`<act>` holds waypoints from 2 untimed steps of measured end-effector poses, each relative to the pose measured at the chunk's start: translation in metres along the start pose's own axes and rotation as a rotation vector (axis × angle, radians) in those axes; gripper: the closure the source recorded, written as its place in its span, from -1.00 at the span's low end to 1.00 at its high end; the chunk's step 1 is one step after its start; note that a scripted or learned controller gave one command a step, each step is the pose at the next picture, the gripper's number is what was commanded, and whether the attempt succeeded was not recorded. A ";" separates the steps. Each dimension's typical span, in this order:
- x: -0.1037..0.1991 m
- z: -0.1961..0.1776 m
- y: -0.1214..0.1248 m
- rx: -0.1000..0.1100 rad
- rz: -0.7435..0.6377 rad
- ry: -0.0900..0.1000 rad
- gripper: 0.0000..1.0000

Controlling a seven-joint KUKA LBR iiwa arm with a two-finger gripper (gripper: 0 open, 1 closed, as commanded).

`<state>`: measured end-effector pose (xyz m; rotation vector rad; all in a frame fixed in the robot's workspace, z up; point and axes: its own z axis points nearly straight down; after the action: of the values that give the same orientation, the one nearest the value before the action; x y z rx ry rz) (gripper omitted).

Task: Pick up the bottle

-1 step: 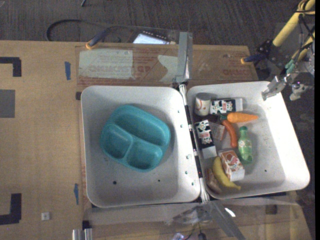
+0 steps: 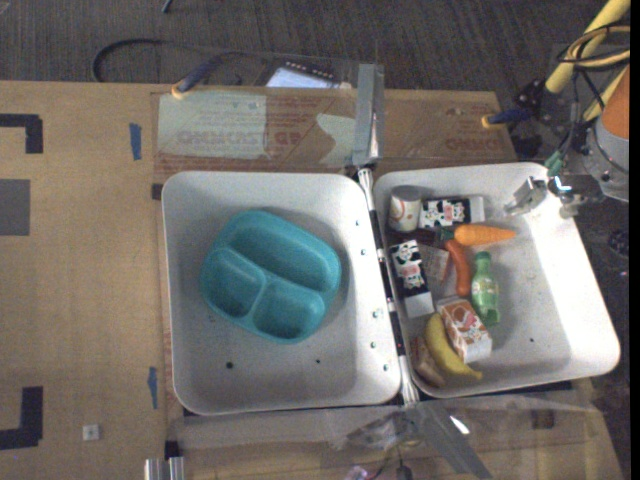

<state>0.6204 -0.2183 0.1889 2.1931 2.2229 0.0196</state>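
Observation:
The bottle (image 2: 485, 288) is small and green with a lighter cap. It lies in the right bin (image 2: 560, 298) among other items, just right of an orange-red pepper (image 2: 459, 265) and below a carrot (image 2: 483, 235). My gripper (image 2: 548, 194) hovers over the bin's far right corner, up and to the right of the bottle and well apart from it. Its two silvery fingers stand open with nothing between them.
The right bin also holds a banana (image 2: 445, 348), a juice carton (image 2: 466, 329), two cow-print cartons (image 2: 408, 265) (image 2: 450, 211) and a small cup (image 2: 404, 208). A teal divided plate (image 2: 270, 276) sits in the left bin (image 2: 200, 368). The right bin's right half is bare.

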 end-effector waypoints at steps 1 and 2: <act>0.002 0.005 -0.003 -0.021 0.044 -0.004 -1.00; 0.006 -0.010 -0.003 0.018 0.356 0.001 -1.00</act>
<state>0.6172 -0.2122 0.1991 2.5656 1.8082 0.0050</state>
